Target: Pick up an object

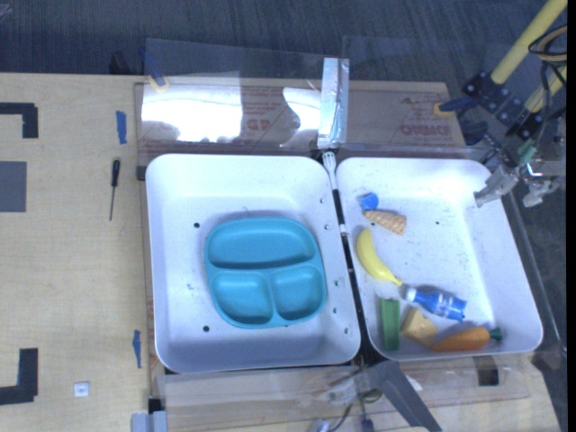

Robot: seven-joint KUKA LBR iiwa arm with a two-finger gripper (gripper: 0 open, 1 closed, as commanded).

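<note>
Jaws: apart or together, cannot tell, too small and cluttered among cables at the far right corner of the right bin [450,241], above its rim. Nothing visible between them.

Candidates all in that right bin, well apart from the jaws, strung along its left and near sides. Nearest the dividing wall: a yellow banana [373,257], lying curved, just below a tan cone-shaped toy [387,220] with a small blue piece [367,202] beside it. Farther toward the near edge: a small blue-labelled bottle [436,301], touching or almost touching the banana's tip; a green stick-shaped item [389,322]; a yellowish wedge [416,324]; an orange carrot [463,338].

Probably toy food throughout: light, stiff plastic, smooth and a bit slippery, not fragile. Best bet likely the banana: clear space on its right side, narrow enough across the middle. Worth closing across the thick mid-section, square to the curve, not at the tapered ends, where slipping out seems likely. Bottle round and liable to roll; carrot, wedge and green item crowded together, so harder to single out.

Left bin [171,241] with a teal divided plate [264,270], wide and flat, poor for a pinch.
</note>
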